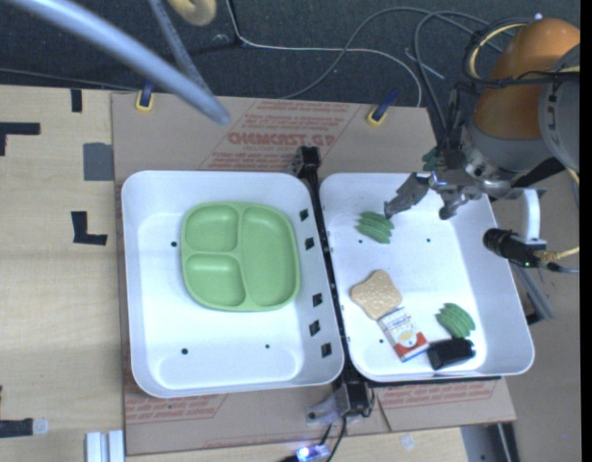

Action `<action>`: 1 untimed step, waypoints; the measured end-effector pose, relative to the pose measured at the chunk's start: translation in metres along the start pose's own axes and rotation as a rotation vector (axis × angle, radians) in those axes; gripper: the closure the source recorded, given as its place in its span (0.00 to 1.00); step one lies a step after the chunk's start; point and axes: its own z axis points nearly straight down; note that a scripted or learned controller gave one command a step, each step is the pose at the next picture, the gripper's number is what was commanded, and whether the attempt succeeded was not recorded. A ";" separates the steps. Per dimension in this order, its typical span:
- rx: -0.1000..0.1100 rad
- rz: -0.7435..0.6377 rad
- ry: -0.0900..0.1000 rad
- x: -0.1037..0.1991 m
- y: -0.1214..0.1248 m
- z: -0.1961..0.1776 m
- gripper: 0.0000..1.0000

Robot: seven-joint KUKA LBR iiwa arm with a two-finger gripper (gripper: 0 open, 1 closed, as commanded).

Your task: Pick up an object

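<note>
hand (pixel 423 203) spread open, holding nothing, over right bin (pixel 488 287) | one finger just beside green leafy piece (pixel 375 226) | green plate (pixel 241 255) in left bin (pixel 151 258)

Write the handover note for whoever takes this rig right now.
Gripper: open, holding nothing, over the upper part of the right bin, just right of a green leaf.
Right bin also holds: bread slice, small carton, second green piece, black object.
Left bin: green divided plate.
Done: nothing picked up yet.
Left: close on one object, probably the nearby leaf, and lift it.
</note>
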 end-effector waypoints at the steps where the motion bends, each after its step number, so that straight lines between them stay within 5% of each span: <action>1: 0.002 0.000 -0.001 0.007 -0.001 0.045 0.00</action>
